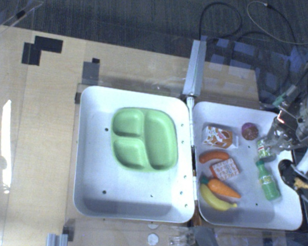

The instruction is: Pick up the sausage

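The sausage (214, 156), a short red-orange link, lies in the right bin (243, 211) near its left wall, just below a small printed packet (218, 136). My gripper (277, 139) hangs over the right bin's upper right part, well to the right of the sausage and apart from it. Nothing shows between its fingers.
Below the sausage lie a red-and-white packet (225, 169), a carrot (224, 188) and a banana (215, 199). A green bottle (268, 181) and a dark round item (250, 131) sit near the gripper. The left bin (86, 195) holds a green divided plate (144, 138).
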You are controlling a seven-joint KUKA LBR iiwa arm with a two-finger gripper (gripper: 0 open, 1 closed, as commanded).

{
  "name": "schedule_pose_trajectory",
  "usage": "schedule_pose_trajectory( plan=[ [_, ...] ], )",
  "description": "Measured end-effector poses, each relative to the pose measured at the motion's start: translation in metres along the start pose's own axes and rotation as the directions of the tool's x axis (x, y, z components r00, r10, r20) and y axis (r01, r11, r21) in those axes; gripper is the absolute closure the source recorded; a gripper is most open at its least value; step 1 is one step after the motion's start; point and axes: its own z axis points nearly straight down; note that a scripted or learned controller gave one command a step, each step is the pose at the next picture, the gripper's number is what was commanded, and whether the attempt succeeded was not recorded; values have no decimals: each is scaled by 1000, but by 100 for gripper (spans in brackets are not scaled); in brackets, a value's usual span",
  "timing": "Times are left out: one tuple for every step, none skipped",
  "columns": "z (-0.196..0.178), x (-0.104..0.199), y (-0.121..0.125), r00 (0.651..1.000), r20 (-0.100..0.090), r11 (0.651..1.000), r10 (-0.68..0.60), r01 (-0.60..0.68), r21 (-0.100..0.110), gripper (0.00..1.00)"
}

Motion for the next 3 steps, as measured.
schedule_pose_trajectory(
  plan=[
    [41,8,-6,984,15,984,178,-178,31,100],
    [63,-31,-2,917,22,917,397,-398,27,100],
    [53,-29,0,921,20,921,389,-389,25,100]
  ],
)
